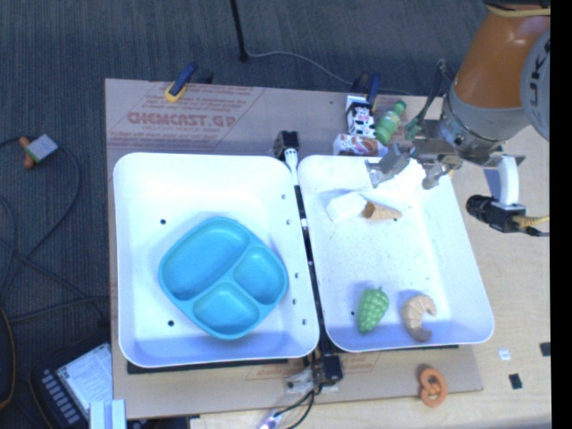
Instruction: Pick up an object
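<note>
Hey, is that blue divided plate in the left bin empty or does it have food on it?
Empty. The blue divided plate lies flat in the left bin, and all three of its compartments show bare blue.

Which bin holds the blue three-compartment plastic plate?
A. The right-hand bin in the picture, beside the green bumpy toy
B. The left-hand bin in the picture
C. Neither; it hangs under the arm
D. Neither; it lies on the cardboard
B: the blue three-compartment plastic plate lies flat on the floor of the left-hand white bin, while the green bumpy toy sits in the right-hand white bin.
</note>
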